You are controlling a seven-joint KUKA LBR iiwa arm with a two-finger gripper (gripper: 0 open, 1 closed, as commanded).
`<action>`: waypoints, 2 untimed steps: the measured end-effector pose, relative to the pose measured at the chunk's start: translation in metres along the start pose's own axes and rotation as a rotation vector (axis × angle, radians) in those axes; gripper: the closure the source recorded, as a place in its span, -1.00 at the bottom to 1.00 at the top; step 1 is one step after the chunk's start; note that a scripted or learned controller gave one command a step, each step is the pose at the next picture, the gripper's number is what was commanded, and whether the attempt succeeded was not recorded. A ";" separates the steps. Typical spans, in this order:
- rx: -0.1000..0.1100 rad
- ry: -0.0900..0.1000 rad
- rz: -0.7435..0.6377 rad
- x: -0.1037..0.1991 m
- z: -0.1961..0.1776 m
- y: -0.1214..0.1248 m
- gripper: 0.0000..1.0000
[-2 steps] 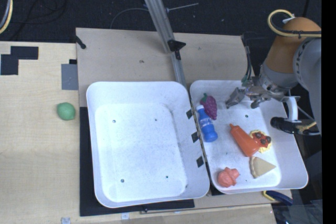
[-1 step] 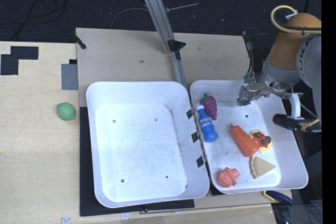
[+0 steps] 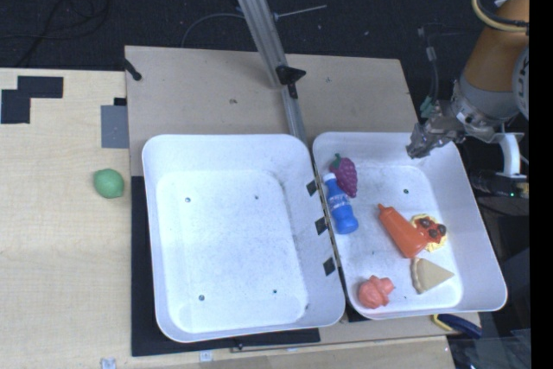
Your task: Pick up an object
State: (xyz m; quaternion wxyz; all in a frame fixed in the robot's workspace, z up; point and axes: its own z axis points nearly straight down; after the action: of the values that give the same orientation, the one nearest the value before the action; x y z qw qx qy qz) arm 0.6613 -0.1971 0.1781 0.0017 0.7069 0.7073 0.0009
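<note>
Gripper point(image 3: 421, 143) over right bin's point(image 3: 471, 186) far corner, apparently clear of orange bottle point(image 3: 401, 231); whether it grips anything, cannot tell.

Two white bins point(image 3: 226, 153) are sitting on the bench. Showing against the right bin's white floor are a blue bottle point(image 3: 340, 207) with a white cap, purple grapes point(image 3: 346, 174), an orange bottle point(image 3: 400, 231), a pink-red toy point(image 3: 375, 292), a tan wedge point(image 3: 429, 275) and a yellow-and-red piece point(image 3: 430, 230). A green ball point(image 3: 109, 183) is lying on pale wood.
</note>
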 end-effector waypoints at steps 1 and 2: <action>0.002 0.001 0.001 0.000 -0.025 0.000 1.00; 0.004 0.002 -0.003 0.050 -0.020 0.006 1.00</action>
State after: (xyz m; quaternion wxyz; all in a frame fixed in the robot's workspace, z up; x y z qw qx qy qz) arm 0.6667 -0.1472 0.1985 -0.0006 0.7060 0.7083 0.0002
